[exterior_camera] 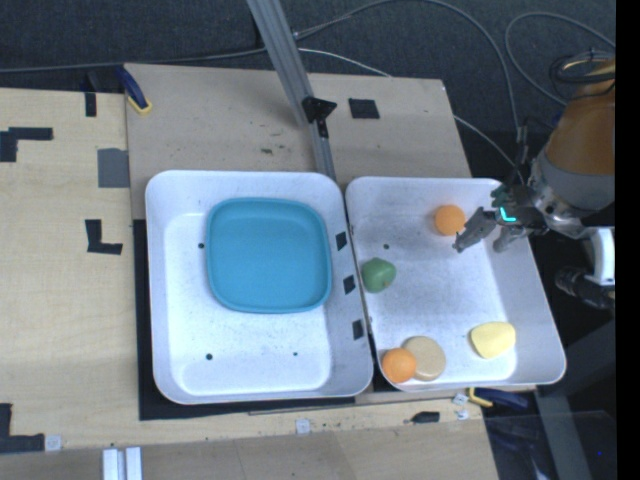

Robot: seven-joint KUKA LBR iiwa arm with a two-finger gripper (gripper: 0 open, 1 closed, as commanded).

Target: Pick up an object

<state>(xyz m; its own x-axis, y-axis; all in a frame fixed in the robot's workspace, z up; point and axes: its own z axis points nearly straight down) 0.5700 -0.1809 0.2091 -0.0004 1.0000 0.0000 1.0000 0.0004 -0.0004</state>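
The right bin (520,298) holds several small objects. An orange ball (449,219) lies near its back, a green ball (378,274) by its left wall. At the front are a second orange ball (399,365), a tan round piece (426,357) touching it, and a yellow piece (492,339). My gripper (483,233) hangs over the bin's back right part, just right of the back orange ball. Its fingers (470,234) stand open with nothing between them.
The left bin (170,298) carries a blue square plate (268,254). A grey metal bar (290,58) slants down from the top toward the seam between the bins. Cables (480,38) lie on the dark floor at the back right.
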